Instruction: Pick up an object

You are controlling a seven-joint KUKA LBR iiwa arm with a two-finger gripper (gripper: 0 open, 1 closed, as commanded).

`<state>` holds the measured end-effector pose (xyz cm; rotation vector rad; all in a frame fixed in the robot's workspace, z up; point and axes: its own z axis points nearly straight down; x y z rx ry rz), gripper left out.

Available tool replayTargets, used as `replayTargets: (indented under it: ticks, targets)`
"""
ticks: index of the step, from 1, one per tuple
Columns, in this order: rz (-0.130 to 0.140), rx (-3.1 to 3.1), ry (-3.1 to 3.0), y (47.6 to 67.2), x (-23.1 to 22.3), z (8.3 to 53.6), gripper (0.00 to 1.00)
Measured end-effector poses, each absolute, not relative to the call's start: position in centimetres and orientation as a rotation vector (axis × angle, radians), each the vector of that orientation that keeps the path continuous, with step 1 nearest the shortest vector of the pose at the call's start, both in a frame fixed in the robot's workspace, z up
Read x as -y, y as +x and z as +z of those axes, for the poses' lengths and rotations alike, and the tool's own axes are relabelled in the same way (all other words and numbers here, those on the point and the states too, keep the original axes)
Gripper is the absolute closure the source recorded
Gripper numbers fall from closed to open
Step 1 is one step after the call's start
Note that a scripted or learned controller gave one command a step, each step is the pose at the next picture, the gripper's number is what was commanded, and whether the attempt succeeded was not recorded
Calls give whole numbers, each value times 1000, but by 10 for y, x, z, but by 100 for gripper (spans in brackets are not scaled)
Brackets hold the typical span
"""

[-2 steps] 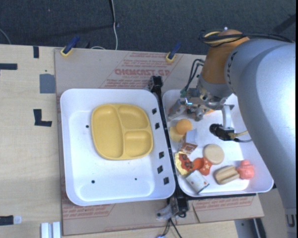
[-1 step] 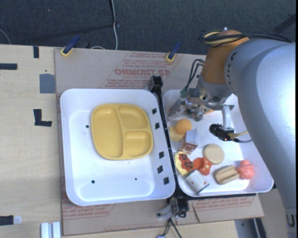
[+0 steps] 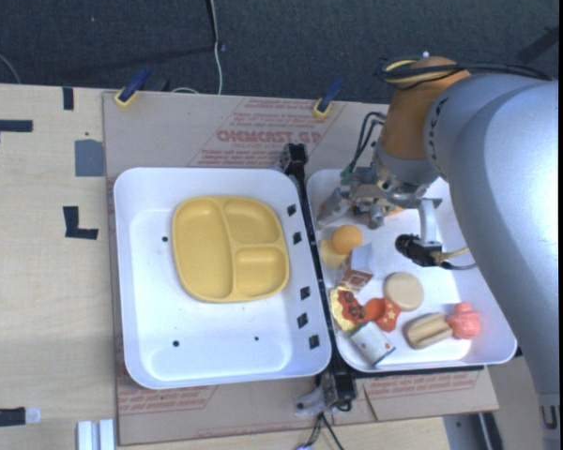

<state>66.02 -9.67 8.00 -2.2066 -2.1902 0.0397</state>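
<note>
Lower your end effector [image 3: 357,204] squarely over the orange ball [image 3: 343,238] right of centre; I cannot tell its opening.

**Materials and finishes on the bench**

Two white bins [image 3: 136,279] of smooth, slightly glossy plastic. Yellow divided tray [image 3: 231,248] in satin plastic. Brown cardboard sheet [image 3: 253,139], matt, printed in red. Pale wooden benchtop [image 3: 38,279], matt, with black tape marks. Arm shell [image 3: 507,176] smooth grey, softly sheened; orange band [image 3: 408,111] glossy.
</note>
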Motion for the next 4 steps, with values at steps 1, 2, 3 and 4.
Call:
replayTargets:
  ticks: [1,2,3,4]
  targets:
    - [38,2189,-2205,660,98,80,0]
    - [40,2190,-2208,660,96,80,0]
    - [38,2189,-2206,660,98,80,0]
    - [35,2188,-2202,660,100,79,0]
